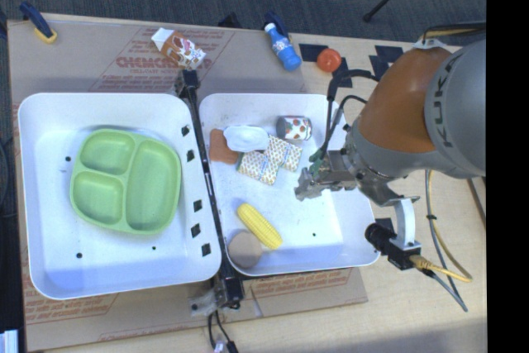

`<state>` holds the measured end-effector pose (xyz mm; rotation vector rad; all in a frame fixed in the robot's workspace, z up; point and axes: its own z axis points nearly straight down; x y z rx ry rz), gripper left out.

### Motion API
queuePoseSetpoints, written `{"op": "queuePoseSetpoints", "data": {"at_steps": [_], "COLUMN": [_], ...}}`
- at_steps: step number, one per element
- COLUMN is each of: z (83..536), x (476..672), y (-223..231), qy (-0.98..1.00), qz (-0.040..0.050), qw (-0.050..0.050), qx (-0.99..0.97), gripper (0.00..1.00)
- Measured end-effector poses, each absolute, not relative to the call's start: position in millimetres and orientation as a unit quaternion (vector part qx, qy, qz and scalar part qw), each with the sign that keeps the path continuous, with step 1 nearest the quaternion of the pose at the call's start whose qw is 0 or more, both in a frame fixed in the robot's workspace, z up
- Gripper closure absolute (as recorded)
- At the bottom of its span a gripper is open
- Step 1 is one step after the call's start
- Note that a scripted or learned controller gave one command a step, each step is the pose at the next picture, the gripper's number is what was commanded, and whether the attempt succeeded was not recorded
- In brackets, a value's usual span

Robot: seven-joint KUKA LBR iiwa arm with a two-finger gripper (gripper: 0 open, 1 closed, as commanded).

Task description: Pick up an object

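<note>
Right bin (248, 107), white and shallow, contents from the near edge outward:
- Round brownish ball (244, 248) in the near corner at about 7 o'clock of the bin, just beside the divider.
- Yellow corn cob (259, 226), lying at a slant, touching or almost touching the ball at its 1 o'clock.
- Two patterned packets (271, 159) near the bin's centre, overlapping one another.
- White crumpled piece (245, 137) at 11 o'clock of the packets, resting partly on a flat brown piece (219, 147) that lies against the divider.
- Small can with red and white print (294, 128), on its side, at 1 o'clock of the packets.

Gripper (312, 180): low over the right bin at about 3 o'clock of its floor, just beside the packets. Whether its pincer is released or clenched cannot be told; nothing is seen grasped.

Left bin (41, 116): one green divided plate (126, 181) with three compartments, lying near the middle.

Bench beyond the bins, far side:
- Snack packet (178, 49) at 12 o'clock of the divider.
- Blue bottle (283, 46) on its side.
- Orange ball (329, 59) just beside the bottle at 3 o'clock.
- Blue clamp (38, 21) at the far left corner.
</note>
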<state>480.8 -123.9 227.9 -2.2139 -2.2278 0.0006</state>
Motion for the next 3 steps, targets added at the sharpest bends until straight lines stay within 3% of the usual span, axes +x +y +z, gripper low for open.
{"op": "queuePoseSetpoints", "data": {"at_steps": [1,2,3], "z": [207.2,189.5,211.9], "x": [476.7,510.5,476.4], "y": [-110.4,-153.3,-151.7], "qy": [-0.710,-0.708,-0.708], "qz": [0.0008,0.0003,0.0001], "qw": [0.001,0.001,0.001], "qx": [-0.704,-0.706,-0.706], "gripper": [1.00,1.00,1.00]}}
